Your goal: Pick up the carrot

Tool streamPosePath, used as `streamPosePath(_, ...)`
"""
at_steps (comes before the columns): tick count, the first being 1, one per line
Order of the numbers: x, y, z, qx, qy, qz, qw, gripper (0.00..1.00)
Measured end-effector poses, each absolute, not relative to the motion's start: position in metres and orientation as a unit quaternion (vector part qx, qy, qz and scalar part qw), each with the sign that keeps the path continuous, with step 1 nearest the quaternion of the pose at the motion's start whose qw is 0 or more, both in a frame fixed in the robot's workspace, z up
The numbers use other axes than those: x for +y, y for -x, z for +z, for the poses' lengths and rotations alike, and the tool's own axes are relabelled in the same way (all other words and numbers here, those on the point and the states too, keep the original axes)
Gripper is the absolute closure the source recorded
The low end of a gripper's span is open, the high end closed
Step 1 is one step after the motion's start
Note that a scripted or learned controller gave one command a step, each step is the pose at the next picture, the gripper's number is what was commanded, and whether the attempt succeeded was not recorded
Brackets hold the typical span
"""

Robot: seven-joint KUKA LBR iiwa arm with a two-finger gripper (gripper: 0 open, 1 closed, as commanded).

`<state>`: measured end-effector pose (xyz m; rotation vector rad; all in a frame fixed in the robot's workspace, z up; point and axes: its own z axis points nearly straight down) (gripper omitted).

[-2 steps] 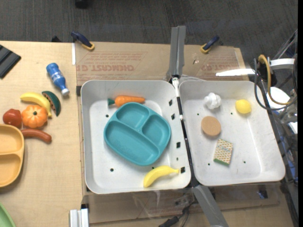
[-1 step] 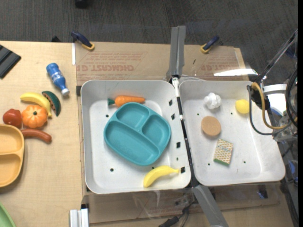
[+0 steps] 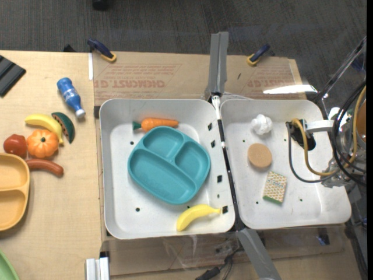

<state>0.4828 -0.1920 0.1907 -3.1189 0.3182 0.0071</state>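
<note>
- Dark floor shows along the top of the view, and below it a pale wooden surface carries a sheet of brown cardboard held by two clamps with yellow handles and.
- Red printing runs across the cardboard on both sides of the centre post, but it faces away from the camera and is too faint to read with any certainty.
- Two shallow white bins sit side by side on the cardboard: the left bin and the right bin, touching along a grey divider.
- The carrot, orange with a green stub at its left end, lies flat near the back wall of the left bin, just beside the upper edge of a teal divided plate.
- A yellow banana lies at the front of the same bin, near the plate's lower edge.
- The right bin holds a crumpled white ball, a round tan disc and a speckled sponge with a green edge, each apart from the others.
- The arm with its cables hangs over the right edge of the right bin, well apart from the carrot; the tool itself cannot be made out, so I cannot tell whether it is spread or pressed together.
- On the bare surface at left lie a small blue bottle whose label is too small to read, a second banana, a small orange pumpkin, a red tomato, a sausage and an orange-yellow tray.
</note>
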Motion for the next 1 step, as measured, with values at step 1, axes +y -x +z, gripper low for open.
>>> streamPosePath(1,-0.2205,-0.4946,0.2496,0.1,0.995,-0.0011,0.004,1.0)
